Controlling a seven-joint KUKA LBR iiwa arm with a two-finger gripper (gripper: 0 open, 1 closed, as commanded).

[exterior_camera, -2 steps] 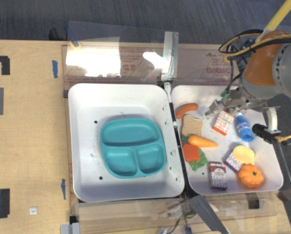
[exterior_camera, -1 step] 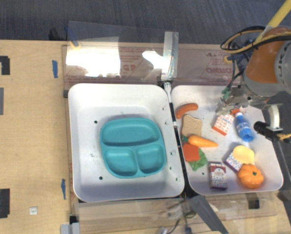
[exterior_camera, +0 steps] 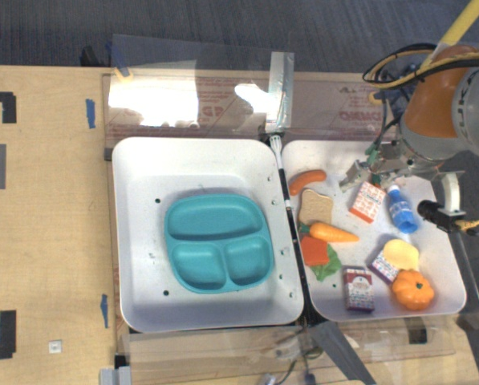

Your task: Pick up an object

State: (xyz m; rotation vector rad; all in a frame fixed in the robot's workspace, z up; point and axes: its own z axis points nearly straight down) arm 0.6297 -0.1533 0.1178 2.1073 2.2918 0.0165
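**A:** ok so where's everything sitting? Two white bins side by side on the surface [exterior_camera: 46, 239]. The left bin [exterior_camera: 135, 175] has a teal tray [exterior_camera: 218, 241] with three compartments, lying flat near the middle.

**B:** yeah, and the right bin [exterior_camera: 452, 291] has all the small stuff. Sausage [exterior_camera: 306, 180] near the back left, bread slice [exterior_camera: 315, 208] just in front of it, carrot [exterior_camera: 333, 233] touching the bread's front edge. A red and green piece [exterior_camera: 319, 255] sits below the carrot.

**A:** plus a red-white box [exterior_camera: 367, 201], blue bottle [exterior_camera: 400, 209], a yellow thing [exterior_camera: 401, 254], a pumpkin [exterior_camera: 413, 289] at the front right, and a little carton [exterior_camera: 359, 288] beside it.

**B:** and the claw [exterior_camera: 377, 167]? It hangs over the bin's back, just above the red-white box. Can't tell if it's open or closed, honestly; nothing visibly in it.
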